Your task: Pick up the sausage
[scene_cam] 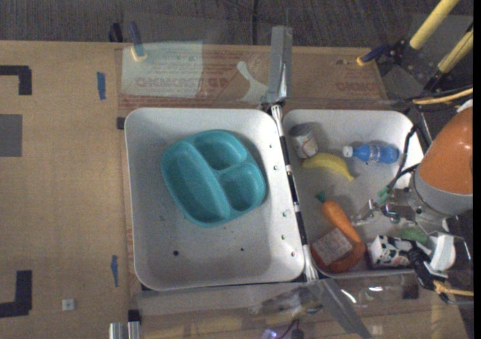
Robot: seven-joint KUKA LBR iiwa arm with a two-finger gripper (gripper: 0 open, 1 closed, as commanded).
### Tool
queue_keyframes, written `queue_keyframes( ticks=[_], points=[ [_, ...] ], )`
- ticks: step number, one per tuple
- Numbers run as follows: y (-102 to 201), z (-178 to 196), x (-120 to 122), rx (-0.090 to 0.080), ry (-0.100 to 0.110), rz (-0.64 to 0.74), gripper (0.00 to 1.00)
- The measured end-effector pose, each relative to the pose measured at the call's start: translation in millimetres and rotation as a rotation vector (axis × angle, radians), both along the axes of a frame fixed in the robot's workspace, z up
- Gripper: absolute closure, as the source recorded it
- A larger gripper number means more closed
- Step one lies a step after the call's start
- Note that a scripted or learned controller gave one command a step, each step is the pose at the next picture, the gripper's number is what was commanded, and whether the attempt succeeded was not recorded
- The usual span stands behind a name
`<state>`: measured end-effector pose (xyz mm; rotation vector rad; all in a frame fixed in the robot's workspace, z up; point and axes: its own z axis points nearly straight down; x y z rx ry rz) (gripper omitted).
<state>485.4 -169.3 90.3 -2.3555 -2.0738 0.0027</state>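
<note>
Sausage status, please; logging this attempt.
Gripper over right bin, beside carrot. Sausage at front wall, apart from gripper. Carrot lies against it.

One fixed camera looks down aslant on both white bins [143, 202] from above.

Tan bench [60, 202] carries two white bins side by side: left bin [150, 255], right bin [391, 121].

You can see the grey arm with its orange band [451, 161] cut off by the right edge. It covers the right side of the shallow white bin on the right [361, 119]. The hand [387, 210] is too blurry to tell how its fingers sit.
</note>
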Motion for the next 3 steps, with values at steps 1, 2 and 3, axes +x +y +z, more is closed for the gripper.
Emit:
queue_keyframes(
  ticks=[1, 2, 3],
  points=[
    [14.1, 64.0, -6.2, -0.002, 0.0, -0.175, 0.0],
    [25.2, 185.0, 22.7, -0.003, 0.0, -0.104, 0.0],
    [7.1, 65.3, -7.0, -0.001, 0.002, -0.154, 0.0]
  ],
)
